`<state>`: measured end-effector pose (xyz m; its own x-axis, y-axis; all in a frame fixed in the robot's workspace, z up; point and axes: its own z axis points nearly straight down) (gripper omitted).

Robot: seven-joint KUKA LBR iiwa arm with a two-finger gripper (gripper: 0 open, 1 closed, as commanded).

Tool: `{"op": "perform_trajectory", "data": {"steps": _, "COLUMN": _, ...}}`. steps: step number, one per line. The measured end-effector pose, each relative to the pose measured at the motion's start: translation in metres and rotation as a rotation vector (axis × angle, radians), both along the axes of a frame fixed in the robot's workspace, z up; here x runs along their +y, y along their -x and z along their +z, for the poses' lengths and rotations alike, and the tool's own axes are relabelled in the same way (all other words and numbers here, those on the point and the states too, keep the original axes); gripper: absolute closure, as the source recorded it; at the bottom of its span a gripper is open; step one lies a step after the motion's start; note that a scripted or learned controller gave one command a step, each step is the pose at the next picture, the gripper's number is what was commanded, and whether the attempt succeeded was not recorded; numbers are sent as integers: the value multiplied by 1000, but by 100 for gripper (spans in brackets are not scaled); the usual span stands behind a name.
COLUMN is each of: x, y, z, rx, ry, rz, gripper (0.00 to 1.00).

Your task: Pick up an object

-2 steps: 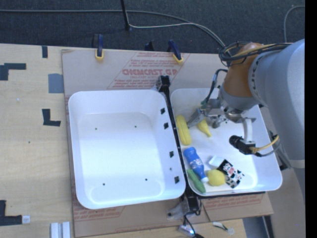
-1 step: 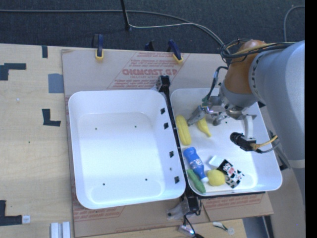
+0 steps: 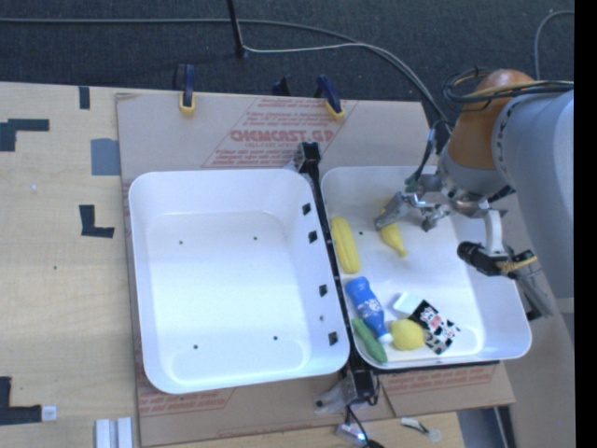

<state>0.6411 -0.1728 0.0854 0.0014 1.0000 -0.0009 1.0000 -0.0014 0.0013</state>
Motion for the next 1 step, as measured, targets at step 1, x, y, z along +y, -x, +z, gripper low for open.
{"op": "perform_trajectory", "data": {"steps": 1, "x": 18, "y": 32, "z": 1, "rx": -1, "ry": 0, "rz": 2, "gripper": 0}}
